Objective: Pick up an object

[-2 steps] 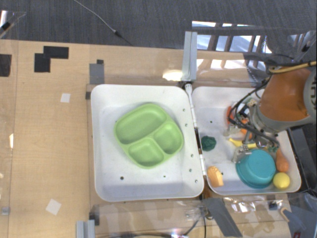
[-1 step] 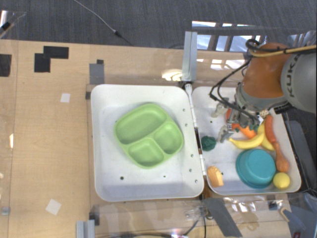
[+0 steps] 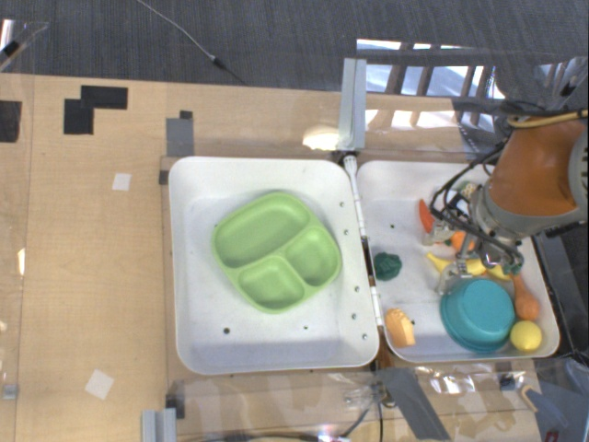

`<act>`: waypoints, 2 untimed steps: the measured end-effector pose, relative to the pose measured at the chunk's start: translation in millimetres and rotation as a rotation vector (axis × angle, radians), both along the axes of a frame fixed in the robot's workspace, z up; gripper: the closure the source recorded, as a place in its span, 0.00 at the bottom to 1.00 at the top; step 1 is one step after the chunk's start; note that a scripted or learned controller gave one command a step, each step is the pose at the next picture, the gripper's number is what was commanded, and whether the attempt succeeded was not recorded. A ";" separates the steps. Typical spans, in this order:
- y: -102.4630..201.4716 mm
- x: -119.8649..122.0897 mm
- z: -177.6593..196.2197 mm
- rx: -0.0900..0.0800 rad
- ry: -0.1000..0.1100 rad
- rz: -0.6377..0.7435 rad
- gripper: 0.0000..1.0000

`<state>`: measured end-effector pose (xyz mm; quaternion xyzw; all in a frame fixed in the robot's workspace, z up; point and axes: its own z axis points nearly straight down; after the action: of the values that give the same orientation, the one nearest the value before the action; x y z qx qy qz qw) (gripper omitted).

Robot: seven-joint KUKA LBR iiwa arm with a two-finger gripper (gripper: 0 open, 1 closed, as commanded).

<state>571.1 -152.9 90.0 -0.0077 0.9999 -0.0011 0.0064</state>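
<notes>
Where end effector [image 3: 471, 247] hovers, banana [image 3: 451, 263] beneath.

On the wooden counter [image 3: 83, 274] two white bins sit side by side. The left bin [image 3: 198, 339] holds a green divided plate [image 3: 276, 250] near its middle. The right bin [image 3: 391, 191] holds a small dark green piece [image 3: 386, 265] by its left wall, an orange piece [image 3: 399, 327] at its near left corner, a teal bowl [image 3: 479, 315], a yellow ball [image 3: 525, 337] and a yellow banana-like piece [image 3: 440, 261]. The arm [image 3: 538, 168] hangs over that bin's far right part, its jaws hidden among cables.
</notes>
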 end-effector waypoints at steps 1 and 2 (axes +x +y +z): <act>41.1 58.9 -1.2 0.003 -0.002 0.001 0.00; 2.6 23.6 -0.6 0.000 0.002 -0.010 0.00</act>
<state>594.7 -150.3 89.4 -0.0027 1.0000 -0.0010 0.0056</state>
